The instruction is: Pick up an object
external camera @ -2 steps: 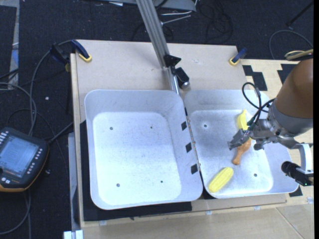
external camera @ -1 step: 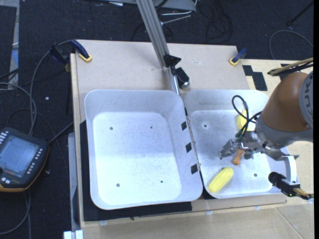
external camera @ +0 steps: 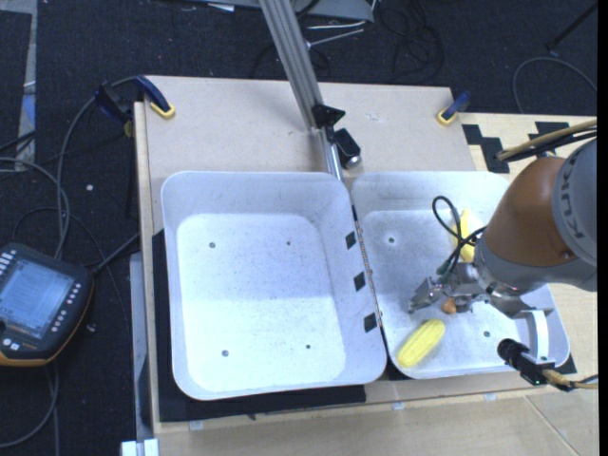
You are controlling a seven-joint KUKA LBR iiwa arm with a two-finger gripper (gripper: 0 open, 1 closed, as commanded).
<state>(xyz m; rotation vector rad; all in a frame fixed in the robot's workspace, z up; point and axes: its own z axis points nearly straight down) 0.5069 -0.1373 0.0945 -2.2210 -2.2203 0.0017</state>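
A yellow corn cob (external camera: 420, 342) lies near the front edge of the right bin (external camera: 399, 221). My gripper (external camera: 435, 297) reaches down into this bin just above and right of the cob, close to the floor. A small orange thing (external camera: 457, 304) shows right at the gripper, though I cannot tell if it is held. Another yellow thing (external camera: 468, 226) lies further back in the same bin, partly hidden by a black cable and the arm.
The left bin (external camera: 190, 207) adjoins the right one along a shared middle wall with black clips (external camera: 361, 278). A slanted metal bar (external camera: 299, 65) rises behind the bins. The arm's orange band (external camera: 537, 221) hangs over the right bin's right side.
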